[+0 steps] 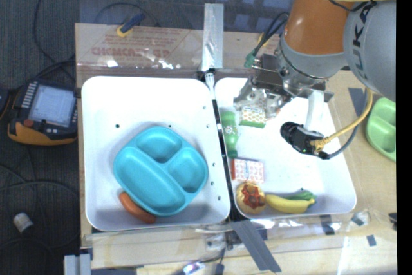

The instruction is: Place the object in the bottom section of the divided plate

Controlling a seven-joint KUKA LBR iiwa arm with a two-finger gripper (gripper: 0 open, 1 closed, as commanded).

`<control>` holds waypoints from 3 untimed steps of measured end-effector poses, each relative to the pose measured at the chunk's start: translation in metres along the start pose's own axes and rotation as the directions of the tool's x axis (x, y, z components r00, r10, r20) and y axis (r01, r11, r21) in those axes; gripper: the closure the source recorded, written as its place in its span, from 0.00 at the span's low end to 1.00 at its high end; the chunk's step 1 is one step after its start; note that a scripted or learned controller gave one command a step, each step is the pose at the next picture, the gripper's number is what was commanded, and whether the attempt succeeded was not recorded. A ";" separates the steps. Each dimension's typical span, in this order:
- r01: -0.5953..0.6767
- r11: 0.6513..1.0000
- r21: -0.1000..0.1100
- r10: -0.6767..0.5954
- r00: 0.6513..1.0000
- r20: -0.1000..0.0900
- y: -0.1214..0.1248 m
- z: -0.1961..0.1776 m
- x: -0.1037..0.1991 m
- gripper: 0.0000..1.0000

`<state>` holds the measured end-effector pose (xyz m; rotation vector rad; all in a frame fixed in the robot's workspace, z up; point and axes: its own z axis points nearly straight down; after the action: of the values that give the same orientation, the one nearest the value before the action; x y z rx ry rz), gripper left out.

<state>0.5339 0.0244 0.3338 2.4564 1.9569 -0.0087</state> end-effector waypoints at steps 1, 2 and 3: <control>-0.287 0.958 0.005 0.287 0.958 0.001 -0.059 0.083 0.045 1.00; -0.285 0.958 0.011 0.285 0.958 0.005 -0.059 0.076 0.045 1.00; -0.295 0.956 0.000 0.295 0.956 0.001 -0.043 0.023 0.108 1.00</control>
<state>0.5156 0.1390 0.3104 2.7201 1.5685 -0.0096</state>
